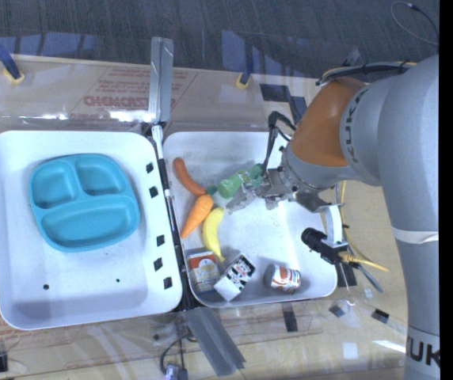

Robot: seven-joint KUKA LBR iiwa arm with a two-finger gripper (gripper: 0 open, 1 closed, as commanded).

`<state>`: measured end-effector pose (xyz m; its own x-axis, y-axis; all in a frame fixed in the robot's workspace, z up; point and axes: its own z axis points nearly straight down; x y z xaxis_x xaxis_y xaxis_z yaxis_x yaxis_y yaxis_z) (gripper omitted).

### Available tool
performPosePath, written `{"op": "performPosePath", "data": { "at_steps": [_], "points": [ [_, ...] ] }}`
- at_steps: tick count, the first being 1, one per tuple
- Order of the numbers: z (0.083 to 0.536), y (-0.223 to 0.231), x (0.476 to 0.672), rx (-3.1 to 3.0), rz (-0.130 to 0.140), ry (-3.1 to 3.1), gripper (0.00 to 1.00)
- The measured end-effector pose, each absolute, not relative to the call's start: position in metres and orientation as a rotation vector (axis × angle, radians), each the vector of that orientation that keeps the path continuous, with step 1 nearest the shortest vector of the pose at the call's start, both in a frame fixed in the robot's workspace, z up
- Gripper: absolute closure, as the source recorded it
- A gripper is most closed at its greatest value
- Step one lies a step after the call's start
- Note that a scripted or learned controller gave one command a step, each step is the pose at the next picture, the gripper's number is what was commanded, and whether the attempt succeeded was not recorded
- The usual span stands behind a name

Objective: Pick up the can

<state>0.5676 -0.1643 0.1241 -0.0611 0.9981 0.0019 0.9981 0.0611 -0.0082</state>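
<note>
Gripper [252, 187] sits low over the right bin [234, 145] near a green object [230, 185]; finger state unclear. Round metal can [283, 277] lies sideways at the bin's near edge, beside a carton [234, 276].

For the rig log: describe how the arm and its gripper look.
The arm is thick, smooth and grey, with an orange band above the wrist. Black cables loop beside the band. The gripper is a small metallic assembly. White letters mark the grey link at lower right.

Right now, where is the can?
The can lies on its side near the front edge of the right bin, just right of the small carton.
</note>
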Motion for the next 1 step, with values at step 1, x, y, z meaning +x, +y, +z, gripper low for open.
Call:
{"op": "performPosePath", "data": {
  "at_steps": [1],
  "points": [
    [0.124, -0.2112, 0.5017, -2.084, 0.004, -2.344, 0.0]
  ]
}}
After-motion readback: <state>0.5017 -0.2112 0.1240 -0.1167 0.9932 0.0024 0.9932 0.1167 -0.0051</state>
